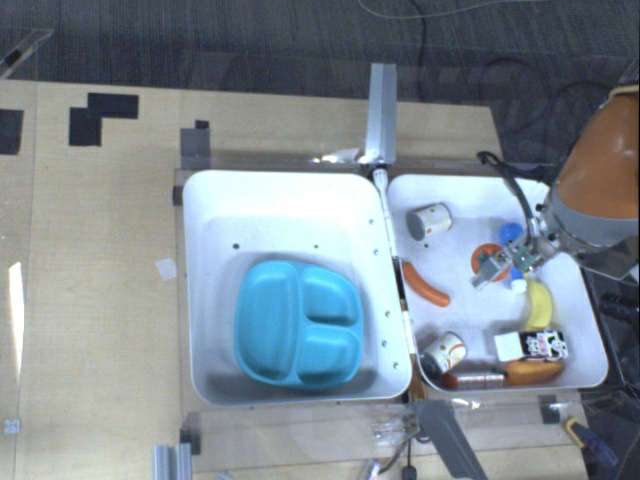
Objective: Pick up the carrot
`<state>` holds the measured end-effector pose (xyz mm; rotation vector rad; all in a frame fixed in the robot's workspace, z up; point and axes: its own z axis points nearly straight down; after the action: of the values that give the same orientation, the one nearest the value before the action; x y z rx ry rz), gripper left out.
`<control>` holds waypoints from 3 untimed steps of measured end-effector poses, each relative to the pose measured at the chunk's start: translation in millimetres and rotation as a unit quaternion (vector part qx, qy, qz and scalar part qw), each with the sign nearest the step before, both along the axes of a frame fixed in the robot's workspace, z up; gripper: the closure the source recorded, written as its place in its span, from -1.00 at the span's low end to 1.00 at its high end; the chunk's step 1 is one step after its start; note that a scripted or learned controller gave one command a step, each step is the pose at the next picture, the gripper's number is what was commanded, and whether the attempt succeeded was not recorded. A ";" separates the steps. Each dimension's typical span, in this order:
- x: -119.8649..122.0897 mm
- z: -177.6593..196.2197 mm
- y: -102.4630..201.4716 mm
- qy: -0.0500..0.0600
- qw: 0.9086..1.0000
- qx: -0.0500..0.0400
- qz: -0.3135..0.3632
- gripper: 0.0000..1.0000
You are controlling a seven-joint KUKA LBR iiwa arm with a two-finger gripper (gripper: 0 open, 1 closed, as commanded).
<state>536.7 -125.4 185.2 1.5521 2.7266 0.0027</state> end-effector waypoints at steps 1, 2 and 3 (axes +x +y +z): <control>-8.1 -0.6 80.0 0.001 1.000 0.001 -0.024 1.00; -26.1 -1.5 86.3 0.002 0.998 0.001 -0.064 1.00; -46.5 -90.7 37.3 0.000 1.000 0.000 0.025 1.00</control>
<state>490.1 -88.1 94.5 1.4832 2.7652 0.0033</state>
